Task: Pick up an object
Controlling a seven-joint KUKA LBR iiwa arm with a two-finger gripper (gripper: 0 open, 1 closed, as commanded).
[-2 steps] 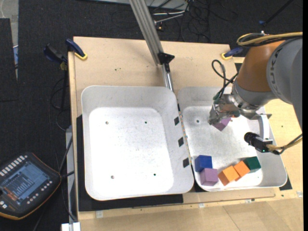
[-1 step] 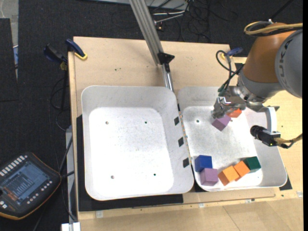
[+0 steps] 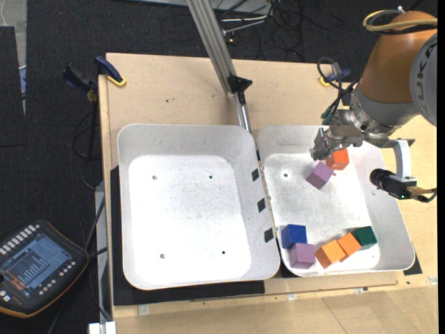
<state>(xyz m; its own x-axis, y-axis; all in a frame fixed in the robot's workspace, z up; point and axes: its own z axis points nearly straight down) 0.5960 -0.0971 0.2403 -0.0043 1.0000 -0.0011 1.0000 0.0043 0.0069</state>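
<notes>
My gripper hangs over the back part of the right bin. A purple cube sits tilted directly below the gripper's tip, touching or nearly touching it. A red-orange cube lies just to the right of the gripper, partly hidden behind it. Along the bin's front edge lie a blue cube, a second purple cube, an orange block and a green block.
The left bin stands beside the right one, and dark clips mark the rim they share. A metal pole slants down to the bins' back edge. A teach pendant lies off the bench at the front left.
</notes>
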